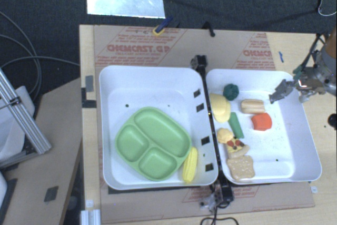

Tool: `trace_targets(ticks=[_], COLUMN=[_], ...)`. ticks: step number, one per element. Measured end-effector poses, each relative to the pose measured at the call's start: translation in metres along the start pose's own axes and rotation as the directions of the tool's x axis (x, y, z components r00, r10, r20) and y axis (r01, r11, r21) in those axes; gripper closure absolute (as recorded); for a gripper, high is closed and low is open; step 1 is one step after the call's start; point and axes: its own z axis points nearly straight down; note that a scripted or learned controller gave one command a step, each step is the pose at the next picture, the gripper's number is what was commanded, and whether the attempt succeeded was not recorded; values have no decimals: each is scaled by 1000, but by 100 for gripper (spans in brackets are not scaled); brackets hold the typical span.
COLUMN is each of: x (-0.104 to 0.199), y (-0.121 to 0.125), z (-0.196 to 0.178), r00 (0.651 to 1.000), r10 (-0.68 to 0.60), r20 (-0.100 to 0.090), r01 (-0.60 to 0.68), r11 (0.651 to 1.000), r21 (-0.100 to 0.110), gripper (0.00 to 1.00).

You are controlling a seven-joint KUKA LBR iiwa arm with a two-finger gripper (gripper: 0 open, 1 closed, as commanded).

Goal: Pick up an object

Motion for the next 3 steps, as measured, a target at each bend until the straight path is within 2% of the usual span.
trace_targets(ticks=[1, 2, 3], x=[-38, -6, -45], y=[-45, -66, -64], z=[104, 185, 165], r00=[1000, 1000, 1000], r10=[7, 1, 4], r20=[-2, -2, 3], r01=[-7, -1, -4], r11=[1000, 1000, 1000], r21=[10, 2, -2], gripper=[0, 0, 0])
